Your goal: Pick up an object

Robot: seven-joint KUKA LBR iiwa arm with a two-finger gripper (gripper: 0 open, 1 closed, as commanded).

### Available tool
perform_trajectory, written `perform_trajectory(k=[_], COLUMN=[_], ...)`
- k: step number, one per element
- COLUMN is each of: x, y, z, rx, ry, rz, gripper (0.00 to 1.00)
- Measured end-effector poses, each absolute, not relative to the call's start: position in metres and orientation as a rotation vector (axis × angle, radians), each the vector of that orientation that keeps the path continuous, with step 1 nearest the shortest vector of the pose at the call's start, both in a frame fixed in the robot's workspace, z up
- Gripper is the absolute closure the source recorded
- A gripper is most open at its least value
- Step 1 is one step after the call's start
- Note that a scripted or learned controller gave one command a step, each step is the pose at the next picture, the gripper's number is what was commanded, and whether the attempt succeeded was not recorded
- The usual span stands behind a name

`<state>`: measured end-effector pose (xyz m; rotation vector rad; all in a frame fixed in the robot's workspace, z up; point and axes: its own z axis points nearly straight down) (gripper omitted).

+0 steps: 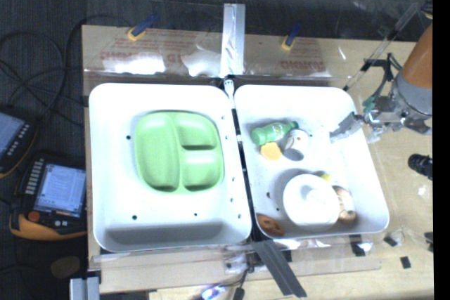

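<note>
My gripper (349, 126) hangs over the right rim of the right bin (365, 172), coming in from the arm at the right edge. Nothing shows in its grasp. In that bin lie a green bottle (272, 131) on its side, a small yellow piece (271, 150) just below it, and a grey-and-white item (295, 142) to their right. A white upturned bowl (310, 199) sits at the bin's front, with a brown-and-tan object (344, 202) at its right and a brown one (269, 224) at the front left corner. The gripper is up and to the right of all of them.
The left bin (105, 172) holds a green divided plate (178, 151). Clear plastic sheeting (211, 56) and a metal strip (233, 38) stand behind the bins. Cables and tablets (60, 187) lie left of the bench.
</note>
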<state>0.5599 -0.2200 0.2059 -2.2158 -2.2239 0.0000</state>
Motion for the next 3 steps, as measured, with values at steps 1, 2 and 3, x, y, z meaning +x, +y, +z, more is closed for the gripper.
perform_trajectory(k=[1,2,3], x=[0.605,0.632,0.562], y=[-0.203,-0.136,-0.116], z=[0.095,0.089,0.091], rx=[-1.769,-1.981,-1.786], ry=[-2.598,-2.452,-2.591], rz=[0.000,-0.005,-0.002], gripper=[0.00,0.00,0.00])
